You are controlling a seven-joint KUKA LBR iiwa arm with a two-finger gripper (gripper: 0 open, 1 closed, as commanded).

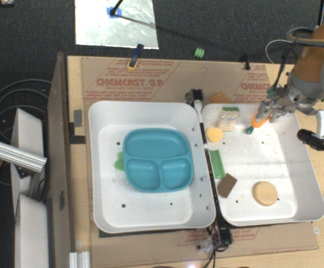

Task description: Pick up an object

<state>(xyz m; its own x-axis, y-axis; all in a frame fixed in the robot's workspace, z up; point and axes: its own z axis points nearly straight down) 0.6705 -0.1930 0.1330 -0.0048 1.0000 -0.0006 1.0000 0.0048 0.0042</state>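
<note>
Camera view: tool (275, 106) near right bin's (304, 166) far edge.

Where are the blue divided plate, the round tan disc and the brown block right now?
blue divided plate (157, 159): camera view, on the ridge where its compartments meet.
round tan disc (265, 194): camera view, middle of its top face.
brown block (227, 185): camera view, middle of its upper face.

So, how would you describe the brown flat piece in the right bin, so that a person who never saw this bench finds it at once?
Look at the right bin, then along its left wall towards the near edge. The brown piece lies there, just below the green bar and left of the round tan disc. It is the one dark, angular thing in that bin.
</note>
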